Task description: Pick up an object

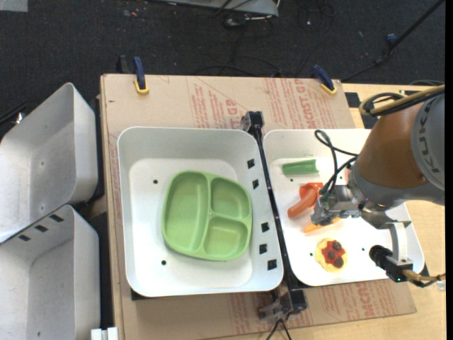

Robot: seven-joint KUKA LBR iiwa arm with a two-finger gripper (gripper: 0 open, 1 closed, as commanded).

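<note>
my end effector [327, 214] is down in the right bin [396, 142], right over the orange pieces [306, 198]; can't tell whether it's clamped on anything.

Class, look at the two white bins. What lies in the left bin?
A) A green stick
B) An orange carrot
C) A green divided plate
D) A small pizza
C: the green divided plate sits alone in the left bin; the stick, carrot and pizza lie in the right bin.

End effector [327, 211] low in right bin [396, 142], over orange pieces [306, 199].
</note>
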